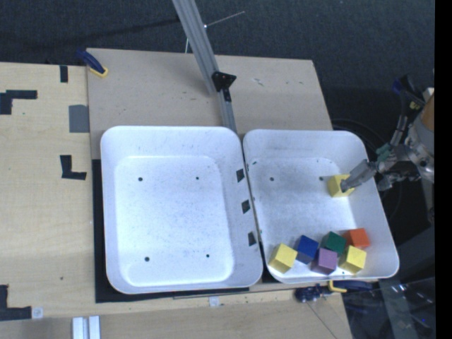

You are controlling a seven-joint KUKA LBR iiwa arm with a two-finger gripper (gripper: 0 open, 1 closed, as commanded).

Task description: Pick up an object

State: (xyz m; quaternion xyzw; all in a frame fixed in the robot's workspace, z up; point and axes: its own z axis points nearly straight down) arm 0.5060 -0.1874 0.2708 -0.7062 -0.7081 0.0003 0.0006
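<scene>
Two shallow white bins sit side by side on the wooden surface (282, 90). Starting at the left, the left bin (109, 189) has nothing but specks on its floor. Next to it, the right bin (296, 147) has a cluster along its near edge: a yellow cube (284, 258), a blue cube (306, 248), a purple cube (327, 260), a green cube (334, 244), another yellow cube (355, 259) and an orange cube (359, 238). Further up near the right wall, well apart from them, a lone yellow block (337, 186) lies with the gripper (353, 177) right against it; whether it clasps the block I cannot tell.
</scene>
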